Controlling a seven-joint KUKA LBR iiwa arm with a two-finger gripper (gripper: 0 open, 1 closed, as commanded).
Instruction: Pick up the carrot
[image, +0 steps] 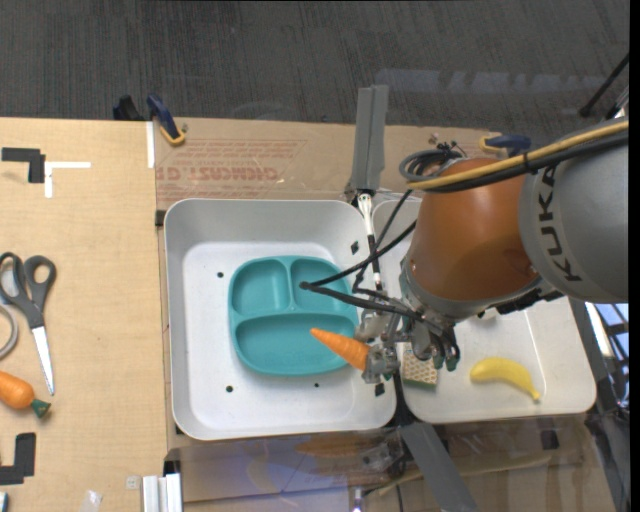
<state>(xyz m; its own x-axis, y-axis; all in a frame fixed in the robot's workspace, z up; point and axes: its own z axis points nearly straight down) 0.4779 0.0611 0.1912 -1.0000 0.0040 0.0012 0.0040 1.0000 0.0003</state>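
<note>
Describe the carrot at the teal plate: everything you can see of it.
The carrot is orange, smooth and tapered, plastic by its look, like a toy. It lies nearly flat, pointed tip toward the view's left and slightly up, over the large lower compartment of the teal divided plate in the left white bin. Its thick end juts past the plate's right rim and meets the gripper; whether the fingers enclose it cannot be told. No green top is visible.

dark grey carpet floor (250, 50) beyond a pale wooden bench (80, 250)
</note>
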